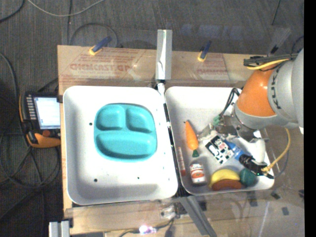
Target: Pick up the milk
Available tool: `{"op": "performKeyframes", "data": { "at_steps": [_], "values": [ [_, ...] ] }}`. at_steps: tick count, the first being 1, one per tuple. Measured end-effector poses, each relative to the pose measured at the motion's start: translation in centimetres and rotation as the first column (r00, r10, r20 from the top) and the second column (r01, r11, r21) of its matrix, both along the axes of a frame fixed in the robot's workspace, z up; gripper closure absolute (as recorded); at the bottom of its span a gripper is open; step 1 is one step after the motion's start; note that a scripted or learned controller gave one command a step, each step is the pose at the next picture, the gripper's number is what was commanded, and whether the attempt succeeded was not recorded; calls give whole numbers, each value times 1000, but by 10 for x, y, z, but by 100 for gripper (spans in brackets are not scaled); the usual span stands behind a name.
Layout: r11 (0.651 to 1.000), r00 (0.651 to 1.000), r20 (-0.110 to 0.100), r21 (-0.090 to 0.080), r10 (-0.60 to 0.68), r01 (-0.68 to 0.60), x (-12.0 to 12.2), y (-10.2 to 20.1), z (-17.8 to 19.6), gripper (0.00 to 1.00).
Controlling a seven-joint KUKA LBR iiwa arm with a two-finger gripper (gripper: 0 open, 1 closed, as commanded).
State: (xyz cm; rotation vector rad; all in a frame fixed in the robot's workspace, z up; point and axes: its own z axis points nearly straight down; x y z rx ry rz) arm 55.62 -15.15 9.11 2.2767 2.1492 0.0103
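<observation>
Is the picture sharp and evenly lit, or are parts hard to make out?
Camera view: the white bins are bright and nearly washed out; the teal tray reads clearly; the small items by the carrot look soft and cluttered, and the arm shades the right bin's corner.

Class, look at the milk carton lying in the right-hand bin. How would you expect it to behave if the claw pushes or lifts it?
The milk carton lies flat on a broad face, so it would probably slide rather than roll. Its boxy shape suggests stiff sides. The carrot and banana lie close, so a push would likely bump them.
</observation>
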Motion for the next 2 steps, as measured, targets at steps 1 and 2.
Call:
{"op": "performKeyframes", "data": {
  "at_steps": [1, 2],
  "values": [
    [1000, 1000, 1, 1, -1, 1, 0, 0, 8, 100],
    [994, 994, -15, 4, 112, -112, -15, 53, 90, 100]
  ]
}}
